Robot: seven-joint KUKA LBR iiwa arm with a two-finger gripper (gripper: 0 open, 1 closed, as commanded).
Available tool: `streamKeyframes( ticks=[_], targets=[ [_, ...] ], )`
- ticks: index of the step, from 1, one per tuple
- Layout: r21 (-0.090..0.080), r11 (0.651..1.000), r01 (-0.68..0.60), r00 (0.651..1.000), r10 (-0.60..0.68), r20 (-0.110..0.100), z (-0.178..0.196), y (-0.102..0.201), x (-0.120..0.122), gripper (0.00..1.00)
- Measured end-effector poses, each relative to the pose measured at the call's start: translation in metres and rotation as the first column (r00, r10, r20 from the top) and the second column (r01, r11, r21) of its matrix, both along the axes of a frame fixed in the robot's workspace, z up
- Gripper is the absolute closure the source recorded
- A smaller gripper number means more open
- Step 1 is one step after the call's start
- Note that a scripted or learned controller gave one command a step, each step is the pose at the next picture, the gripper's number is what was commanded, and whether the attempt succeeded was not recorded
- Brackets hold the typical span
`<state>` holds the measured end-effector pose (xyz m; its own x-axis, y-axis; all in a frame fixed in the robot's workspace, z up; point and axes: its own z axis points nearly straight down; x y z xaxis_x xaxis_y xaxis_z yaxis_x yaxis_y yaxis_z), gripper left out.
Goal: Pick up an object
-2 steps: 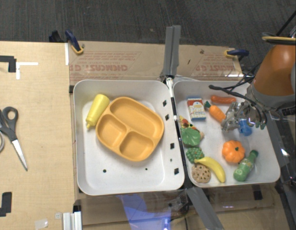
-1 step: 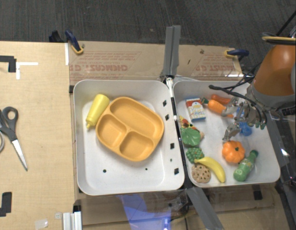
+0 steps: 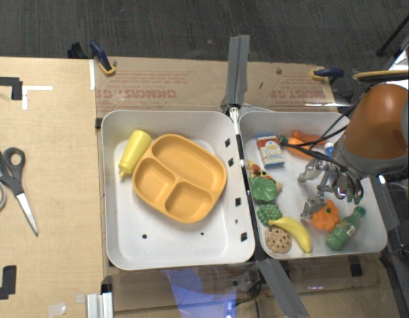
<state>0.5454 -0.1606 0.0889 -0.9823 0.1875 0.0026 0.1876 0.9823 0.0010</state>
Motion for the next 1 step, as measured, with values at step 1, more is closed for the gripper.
streamKeyframes(
  ticks=[1],
  targets=[
    [0.0,1.0,0.005,1.0,-0.005,0.001,0.0011,-0.0612,-0.0438,0.0]
  ],
)
